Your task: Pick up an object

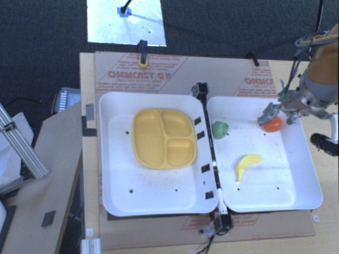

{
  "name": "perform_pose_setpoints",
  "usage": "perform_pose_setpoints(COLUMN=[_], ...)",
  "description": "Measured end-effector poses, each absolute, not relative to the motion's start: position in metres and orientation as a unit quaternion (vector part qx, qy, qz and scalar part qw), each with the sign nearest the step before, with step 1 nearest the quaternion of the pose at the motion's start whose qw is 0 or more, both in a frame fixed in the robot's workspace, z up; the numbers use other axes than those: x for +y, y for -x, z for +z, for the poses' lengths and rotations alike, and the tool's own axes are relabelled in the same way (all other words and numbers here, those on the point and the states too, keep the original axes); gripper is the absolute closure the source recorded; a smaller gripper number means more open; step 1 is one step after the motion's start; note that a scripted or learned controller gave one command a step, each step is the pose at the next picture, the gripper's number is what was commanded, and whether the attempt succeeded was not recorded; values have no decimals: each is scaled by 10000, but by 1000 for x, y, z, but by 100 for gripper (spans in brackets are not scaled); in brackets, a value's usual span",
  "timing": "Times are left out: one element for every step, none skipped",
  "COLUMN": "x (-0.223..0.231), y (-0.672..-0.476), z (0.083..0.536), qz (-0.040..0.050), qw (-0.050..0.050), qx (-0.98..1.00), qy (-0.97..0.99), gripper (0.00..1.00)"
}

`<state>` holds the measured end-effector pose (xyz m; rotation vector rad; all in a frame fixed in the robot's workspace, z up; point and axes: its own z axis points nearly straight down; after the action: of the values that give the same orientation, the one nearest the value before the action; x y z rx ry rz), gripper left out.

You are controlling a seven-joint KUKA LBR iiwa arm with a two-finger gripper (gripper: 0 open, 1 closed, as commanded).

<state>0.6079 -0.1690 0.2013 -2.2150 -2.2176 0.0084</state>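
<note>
My gripper (278,118) hangs over the far part of the right bin (302,157), reaching in from the right. It is open, its two grey fingers (266,115) spread to either side of a small red-orange round object (273,125) on the bin floor. The fingers straddle the object's top, and I cannot tell whether they touch it. A green round object (220,129) lies by the bin's left wall. A yellow banana-shaped piece (247,164) rests near the bin's middle.
In the left bin (114,157) lies a yellow divided plate (163,138). A black clipped divider (207,142) runs between the bins. A black part of the arm (324,143) juts over the right bin's right rim.
</note>
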Motion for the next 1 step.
perform_pose_setpoints(x=[-169], y=[-611], z=[207], qz=[-2], qw=[-6], qx=[-7082], qy=[7060], gripper=[0])
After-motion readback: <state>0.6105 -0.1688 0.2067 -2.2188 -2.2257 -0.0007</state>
